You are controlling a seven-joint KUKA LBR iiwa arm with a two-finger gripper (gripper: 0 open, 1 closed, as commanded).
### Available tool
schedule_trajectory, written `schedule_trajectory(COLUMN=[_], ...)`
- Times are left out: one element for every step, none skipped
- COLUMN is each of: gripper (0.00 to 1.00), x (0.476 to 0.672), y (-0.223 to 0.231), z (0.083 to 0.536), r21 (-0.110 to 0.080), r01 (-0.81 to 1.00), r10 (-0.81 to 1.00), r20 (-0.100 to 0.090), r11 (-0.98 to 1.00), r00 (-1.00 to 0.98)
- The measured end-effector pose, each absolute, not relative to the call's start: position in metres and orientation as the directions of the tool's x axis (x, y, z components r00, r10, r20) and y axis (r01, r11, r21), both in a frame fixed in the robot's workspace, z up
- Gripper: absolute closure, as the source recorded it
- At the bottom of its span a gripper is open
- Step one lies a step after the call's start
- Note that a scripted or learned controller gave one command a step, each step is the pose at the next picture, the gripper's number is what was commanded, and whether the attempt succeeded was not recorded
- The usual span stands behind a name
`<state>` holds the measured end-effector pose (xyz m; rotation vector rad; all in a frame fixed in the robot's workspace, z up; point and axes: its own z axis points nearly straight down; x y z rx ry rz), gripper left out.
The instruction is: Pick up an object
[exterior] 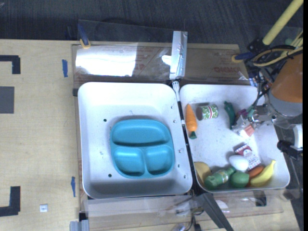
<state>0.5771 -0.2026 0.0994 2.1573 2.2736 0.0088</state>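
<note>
The right white bin [211,138] holds the loose objects. An orange carrot [191,119] lies by its left wall, with a small green-labelled can [208,111] beside it and a dark green piece [230,112] further right. Along the front edge sit a yellow piece [201,169], a green pepper [216,178], a green round fruit [239,179], a white egg [238,162], a red-and-white packet [246,152] and a banana [264,174]. My gripper [247,123] is low in the bin's right half, just right of the dark green piece, over a small red-and-white item [248,131].
The left white bin [91,129] contains a blue divided tray [142,147]. A clear plastic panel [125,57] and a metal post [178,54] stand behind the bins. The arm's orange band [291,81] and cables [269,54] crowd the right bin's far right corner.
</note>
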Motion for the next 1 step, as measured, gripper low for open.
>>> schedule_trajectory(gripper=[1.00], x=[0.5737], y=[-0.1448], z=[0.2155], r21=[0.009], r01=[0.997], r10=[0.997], r20=[-0.002], r11=[0.078], r00=[-0.078])
